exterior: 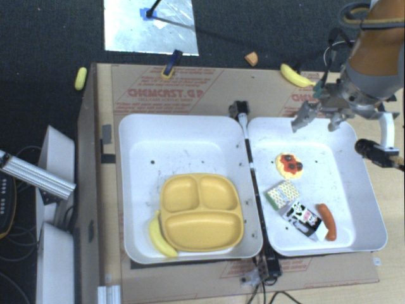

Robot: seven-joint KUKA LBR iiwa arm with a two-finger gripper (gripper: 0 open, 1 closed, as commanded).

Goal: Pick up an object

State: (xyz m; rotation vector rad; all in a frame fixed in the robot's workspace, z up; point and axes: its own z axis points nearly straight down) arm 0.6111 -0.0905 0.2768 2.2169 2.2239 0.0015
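On the dark floor at far left lies a small yellow piece [80, 78], just off the table's [190, 87] brown cardboard-covered top. Farther back, a shiny metal sheet [150, 18] rests on the floor, and a blue and yellow clip [171, 63] sits at the table's rear edge.

The left bin [136, 138] carries a yellow divided tray [200, 211] in its near half, with two small compartments toward the back and one long compartment toward the front. A yellow banana [160, 236] curves along the tray's front left corner, touching it, with its long axis running from back-left to front-right.

Past the divider, a small orange piece [252, 59] lies on the floor behind the table, and a second banana [295, 76] rests on the table's rear edge, pointing left-back to right-front.

The right bin [354, 189] holds four things. A round yellow toy with red topping [289, 164] sits near the middle. In front of it lies a small green checkered packet [282, 194], tilted, and just beside that a black and white carton [303, 218] whose long axis runs diagonally toward the front right. A red sausage [326, 221] lies next to the carton, nearly touching it, pointing back-left to front-right.

The gripper [319, 117] hangs over the bin's rear edge, well apart from all four things. Its fingers [302, 117] are spread apart, with nothing between them and nothing touched.
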